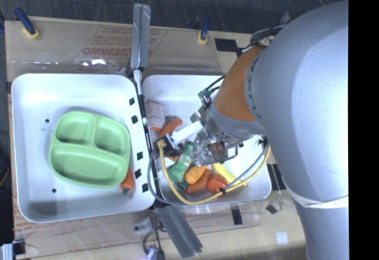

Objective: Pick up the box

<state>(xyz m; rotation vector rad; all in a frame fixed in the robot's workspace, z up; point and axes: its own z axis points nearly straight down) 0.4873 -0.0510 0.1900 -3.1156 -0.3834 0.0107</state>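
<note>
Fixed overhead camera (slanted); looks down on both bins (77,84)

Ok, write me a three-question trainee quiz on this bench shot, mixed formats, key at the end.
1. True or false: the green tray lies in the left bin.
2. Where does the stray carrot in the left bin lie? A) on the tray B) beside the tray's lower right corner C) against the bin's top wall
3. Fill in: the arm hangs over the ___ bin, which holds the pile of toy food.

Key: 1 true; 2 B; 3 right
</note>
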